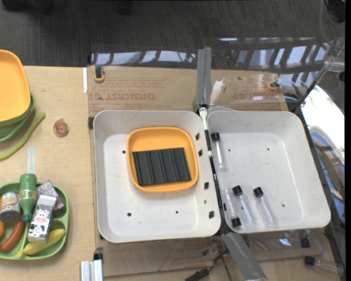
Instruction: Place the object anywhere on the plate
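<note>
This looks like a robotics lab bench. Two shallow white bins (156, 228) sit side by side on taped-down cardboard (142, 93), with a metal rail (203, 77) running toward twelve o'clock between them. Clear test tubes with black caps (262, 206) lie in the bin at three o'clock. At eight o'clock, a green tray (57, 241) holds toy food beside stacked orange plates (13, 88).

A dark, rounded shape at the top-right corner, perhaps the arm (335, 7)
</note>
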Robot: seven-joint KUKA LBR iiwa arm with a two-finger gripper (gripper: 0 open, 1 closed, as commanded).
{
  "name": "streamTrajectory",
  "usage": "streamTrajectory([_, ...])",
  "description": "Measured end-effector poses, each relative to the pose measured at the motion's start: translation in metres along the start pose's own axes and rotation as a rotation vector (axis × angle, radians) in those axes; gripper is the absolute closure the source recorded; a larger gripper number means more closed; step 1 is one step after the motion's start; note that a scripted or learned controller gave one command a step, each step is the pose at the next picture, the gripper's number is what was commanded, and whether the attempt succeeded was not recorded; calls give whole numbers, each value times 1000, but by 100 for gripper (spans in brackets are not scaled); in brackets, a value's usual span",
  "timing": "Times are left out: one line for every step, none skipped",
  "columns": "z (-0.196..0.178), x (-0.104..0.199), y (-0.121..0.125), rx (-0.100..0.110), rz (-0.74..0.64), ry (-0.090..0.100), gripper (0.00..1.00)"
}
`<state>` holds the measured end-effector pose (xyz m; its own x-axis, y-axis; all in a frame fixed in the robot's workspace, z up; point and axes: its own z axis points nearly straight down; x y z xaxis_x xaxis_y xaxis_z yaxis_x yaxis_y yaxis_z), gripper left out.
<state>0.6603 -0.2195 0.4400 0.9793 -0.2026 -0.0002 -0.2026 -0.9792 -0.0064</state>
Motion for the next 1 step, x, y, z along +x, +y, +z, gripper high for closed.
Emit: streamTrajectory([0,0,-1,1,-8,2,100])
